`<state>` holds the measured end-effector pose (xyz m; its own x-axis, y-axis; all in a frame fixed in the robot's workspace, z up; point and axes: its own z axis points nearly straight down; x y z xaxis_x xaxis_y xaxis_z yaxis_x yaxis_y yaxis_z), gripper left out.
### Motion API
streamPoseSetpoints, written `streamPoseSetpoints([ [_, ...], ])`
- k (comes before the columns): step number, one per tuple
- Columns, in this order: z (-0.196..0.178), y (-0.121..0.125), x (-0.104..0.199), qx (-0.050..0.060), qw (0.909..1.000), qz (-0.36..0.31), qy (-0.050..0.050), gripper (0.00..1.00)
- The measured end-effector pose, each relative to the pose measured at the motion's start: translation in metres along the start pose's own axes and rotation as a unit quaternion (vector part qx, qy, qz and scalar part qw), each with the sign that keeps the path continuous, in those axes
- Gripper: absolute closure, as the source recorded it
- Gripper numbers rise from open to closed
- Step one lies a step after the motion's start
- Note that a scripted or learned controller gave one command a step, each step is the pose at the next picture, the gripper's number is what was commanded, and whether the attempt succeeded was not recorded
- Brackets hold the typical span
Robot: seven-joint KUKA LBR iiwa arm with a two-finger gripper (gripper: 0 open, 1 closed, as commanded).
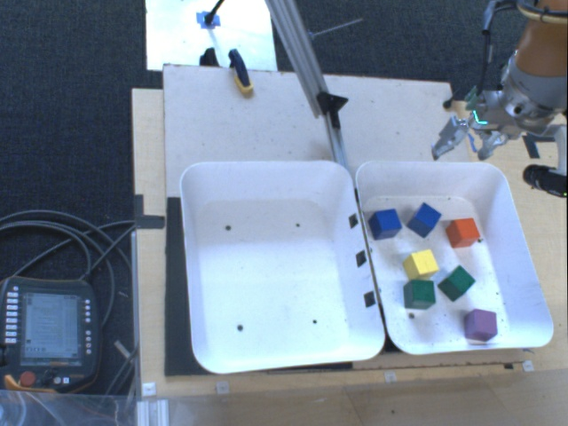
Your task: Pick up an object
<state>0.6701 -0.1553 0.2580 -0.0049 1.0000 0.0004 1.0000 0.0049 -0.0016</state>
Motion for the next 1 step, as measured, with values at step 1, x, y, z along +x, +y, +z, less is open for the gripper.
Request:
streamPoseSetpoints([
  [1,-0.0028,0.0007,0.0001,-0.002,1.0,0.0,-0.001,0.0],
])
